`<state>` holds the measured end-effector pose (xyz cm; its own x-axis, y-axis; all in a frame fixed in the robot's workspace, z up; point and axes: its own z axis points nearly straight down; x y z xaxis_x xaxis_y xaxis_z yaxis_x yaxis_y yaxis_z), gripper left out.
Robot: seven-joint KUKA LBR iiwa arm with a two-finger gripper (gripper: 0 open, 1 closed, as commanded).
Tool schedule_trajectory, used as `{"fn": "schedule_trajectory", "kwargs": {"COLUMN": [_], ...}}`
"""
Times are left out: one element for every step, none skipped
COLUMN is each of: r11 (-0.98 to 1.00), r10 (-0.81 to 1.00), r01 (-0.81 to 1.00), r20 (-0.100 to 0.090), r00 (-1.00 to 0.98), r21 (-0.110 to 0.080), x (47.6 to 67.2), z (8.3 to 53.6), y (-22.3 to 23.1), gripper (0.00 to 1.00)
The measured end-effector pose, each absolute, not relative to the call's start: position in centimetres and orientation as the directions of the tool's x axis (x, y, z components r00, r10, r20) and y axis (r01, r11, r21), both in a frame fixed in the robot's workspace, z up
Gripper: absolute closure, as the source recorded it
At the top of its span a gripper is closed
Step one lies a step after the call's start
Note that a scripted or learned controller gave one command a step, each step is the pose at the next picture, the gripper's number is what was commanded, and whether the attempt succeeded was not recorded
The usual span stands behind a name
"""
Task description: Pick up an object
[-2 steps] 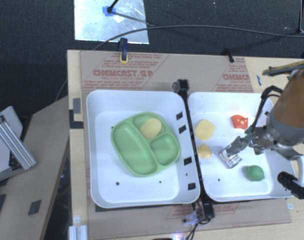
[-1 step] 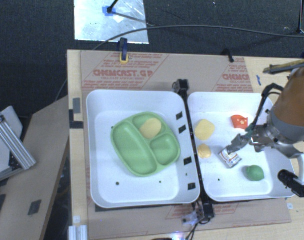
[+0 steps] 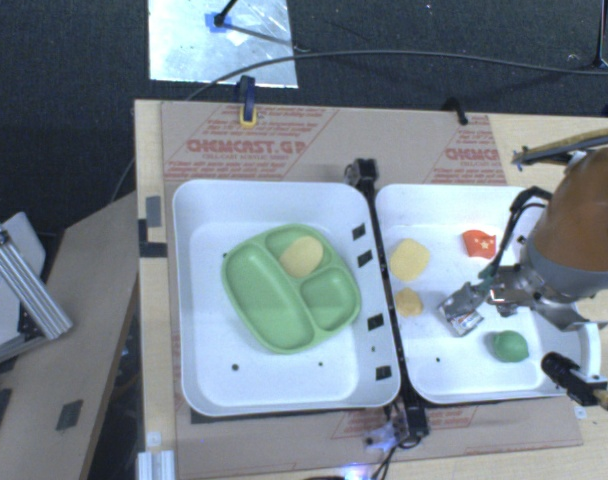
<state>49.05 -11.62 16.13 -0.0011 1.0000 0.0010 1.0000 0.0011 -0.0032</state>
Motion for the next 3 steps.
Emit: {"fn": "schedule_trajectory", "kwargs": {"r11": [0.001, 0.0, 0.0], "r10": [1.0, 1.0, 1.0], "r01": [1.0, 1.0, 1.0], "r20": [0.002, 0.001, 0.0], "r00": [-0.001, 0.0, 0.0], "r21": [-0.004, -0.001, 0.004], "x": [49.4, 49.5, 49.6], "z": [10.1, 8.4, 9.6], "y": [-11.0, -11.0, -11.0], "gripper": [0.0, 0.0, 1.0]}}
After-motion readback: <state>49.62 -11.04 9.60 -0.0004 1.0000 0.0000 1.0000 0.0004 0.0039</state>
